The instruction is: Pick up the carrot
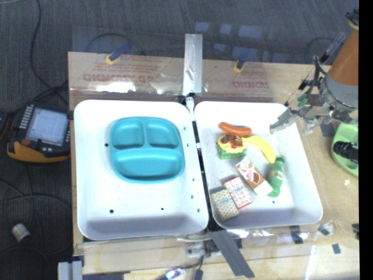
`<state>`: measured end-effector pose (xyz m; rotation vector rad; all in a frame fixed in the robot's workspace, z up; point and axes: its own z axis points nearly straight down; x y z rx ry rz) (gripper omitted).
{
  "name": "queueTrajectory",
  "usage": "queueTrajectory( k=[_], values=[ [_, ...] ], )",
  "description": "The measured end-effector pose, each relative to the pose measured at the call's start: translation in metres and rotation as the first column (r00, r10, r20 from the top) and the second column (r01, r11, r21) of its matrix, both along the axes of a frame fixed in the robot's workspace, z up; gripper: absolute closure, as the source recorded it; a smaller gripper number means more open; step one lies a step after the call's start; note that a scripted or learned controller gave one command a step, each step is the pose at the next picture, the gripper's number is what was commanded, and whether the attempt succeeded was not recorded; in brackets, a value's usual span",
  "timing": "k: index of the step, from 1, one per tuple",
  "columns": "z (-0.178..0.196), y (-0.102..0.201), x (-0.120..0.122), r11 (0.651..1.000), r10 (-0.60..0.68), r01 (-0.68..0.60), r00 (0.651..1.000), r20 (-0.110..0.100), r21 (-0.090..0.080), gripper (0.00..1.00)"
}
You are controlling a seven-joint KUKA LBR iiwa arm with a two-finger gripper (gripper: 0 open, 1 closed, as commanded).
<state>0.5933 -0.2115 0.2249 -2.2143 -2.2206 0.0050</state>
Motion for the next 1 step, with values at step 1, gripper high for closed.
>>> queueTrajectory(
  k=[1],
  values=[
    [0.1694,-0.0128,0.0676,0.978,-0.207,0.207,0.978,0.002,-0.009,0.0]
  ],
)
